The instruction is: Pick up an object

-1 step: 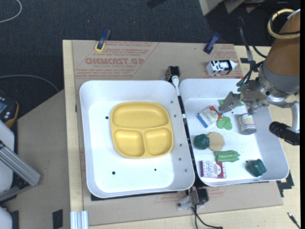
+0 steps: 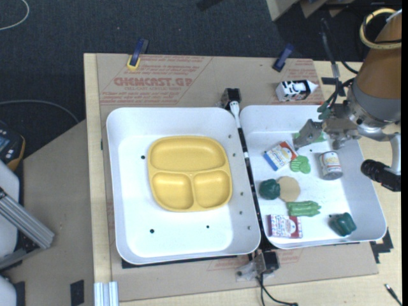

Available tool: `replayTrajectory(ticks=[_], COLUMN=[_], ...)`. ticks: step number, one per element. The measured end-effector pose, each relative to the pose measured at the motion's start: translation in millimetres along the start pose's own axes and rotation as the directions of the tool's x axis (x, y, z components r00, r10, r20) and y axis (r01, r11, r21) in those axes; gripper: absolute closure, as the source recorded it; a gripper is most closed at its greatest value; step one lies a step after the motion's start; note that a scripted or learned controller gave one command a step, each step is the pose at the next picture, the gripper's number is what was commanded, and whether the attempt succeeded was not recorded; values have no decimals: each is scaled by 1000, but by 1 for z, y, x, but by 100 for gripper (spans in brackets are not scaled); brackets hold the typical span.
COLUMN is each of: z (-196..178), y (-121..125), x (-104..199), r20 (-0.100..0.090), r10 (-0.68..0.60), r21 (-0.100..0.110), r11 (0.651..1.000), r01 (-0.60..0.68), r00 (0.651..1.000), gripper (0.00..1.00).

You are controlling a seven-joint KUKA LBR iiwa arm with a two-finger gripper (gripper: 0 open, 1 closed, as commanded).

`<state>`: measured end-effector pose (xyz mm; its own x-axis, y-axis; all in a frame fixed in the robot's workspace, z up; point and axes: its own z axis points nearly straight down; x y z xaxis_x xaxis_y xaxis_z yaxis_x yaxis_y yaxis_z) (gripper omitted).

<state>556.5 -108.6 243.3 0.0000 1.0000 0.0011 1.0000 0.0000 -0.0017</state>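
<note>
Right now the arm [image 2: 381, 69] comes in from the upper right of the frame, its orange band showing above the wrist, and the gripper [image 2: 317, 132] hangs over the upper part of the right bin [image 2: 370, 199]. From where I stand I cannot tell whether it is spread wide or closed, and nothing shows clamped in it.

Just below it in the frame lie a small blue, white and red packet [image 2: 279, 155] and a green lump [image 2: 299, 165], with a little tin can [image 2: 330, 165] to their right. Lower in that bin sit a dark green ball [image 2: 269, 189] touching a tan round piece [image 2: 289, 187], a green pickle-like thing [image 2: 303, 208], a red and white box [image 2: 284, 225] and a dark green block [image 2: 343, 224] toward the lower right corner.

The left bin [image 2: 127, 171] holds a yellow divided tray [image 2: 189, 172] near its middle.
</note>
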Motion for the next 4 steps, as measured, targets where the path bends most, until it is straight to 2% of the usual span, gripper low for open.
replayTrajectory(ticks=[1,3,4], z=[46,162,148], y=[3,1,2], x=[-7,-6,-7], r20=[0,-1,1], r10=[1,1,2], r21=[4,5,-2], r11=[1000,1000,1000], r01=[-1,-1,-2], r00=[1000,1000,1000], gripper=[0,0,100])
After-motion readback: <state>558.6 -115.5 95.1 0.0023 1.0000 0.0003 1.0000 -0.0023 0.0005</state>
